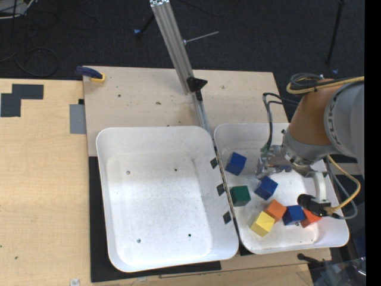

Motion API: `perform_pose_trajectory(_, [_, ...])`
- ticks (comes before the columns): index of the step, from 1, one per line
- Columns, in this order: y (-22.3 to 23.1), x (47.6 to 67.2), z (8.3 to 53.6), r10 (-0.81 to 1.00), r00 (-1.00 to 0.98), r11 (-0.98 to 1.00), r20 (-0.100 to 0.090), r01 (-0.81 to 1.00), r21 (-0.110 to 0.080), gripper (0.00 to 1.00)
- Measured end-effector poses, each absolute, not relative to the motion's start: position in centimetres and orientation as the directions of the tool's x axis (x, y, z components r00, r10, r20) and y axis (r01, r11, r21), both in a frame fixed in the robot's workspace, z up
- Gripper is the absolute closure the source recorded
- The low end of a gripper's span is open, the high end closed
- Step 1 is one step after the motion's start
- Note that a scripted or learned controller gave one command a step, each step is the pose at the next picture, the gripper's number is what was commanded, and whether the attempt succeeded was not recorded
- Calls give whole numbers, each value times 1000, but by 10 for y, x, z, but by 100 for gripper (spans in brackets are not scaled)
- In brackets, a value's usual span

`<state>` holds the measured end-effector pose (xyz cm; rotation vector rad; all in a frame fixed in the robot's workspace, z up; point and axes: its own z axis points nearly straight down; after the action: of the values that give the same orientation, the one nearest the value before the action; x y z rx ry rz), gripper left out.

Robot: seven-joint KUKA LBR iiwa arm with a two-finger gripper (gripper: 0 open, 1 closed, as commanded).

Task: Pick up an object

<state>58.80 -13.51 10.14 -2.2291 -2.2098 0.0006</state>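
Observation:
The right bin holds several cubes. One blue cube lies near its left wall, with a green cube just below it. A second blue cube sits mid-bin, and my gripper hangs directly over its upper edge, very close to it or touching. Toward the front lie an orange cube, a yellow cube, a third blue cube and a red cube. The grey arm with its orange band reaches in from the right.
The left bin adjoins the right one, with black clips along the shared rim. A slanted aluminium bar rises behind the bins. Cables hang by the wrist above the right bin's right side.

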Motion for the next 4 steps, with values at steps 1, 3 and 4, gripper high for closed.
perform_pose_trajectory(1, [-131,591,163,1000,-1,1,0,1000,3,100])
perform_pose_trajectory(3, [-141,589,265,1000,-1,1,-1,1000,4,100])
perform_pose_trajectory(4, [-99,595,253,1000,-3,3,2,1000,-3,100])
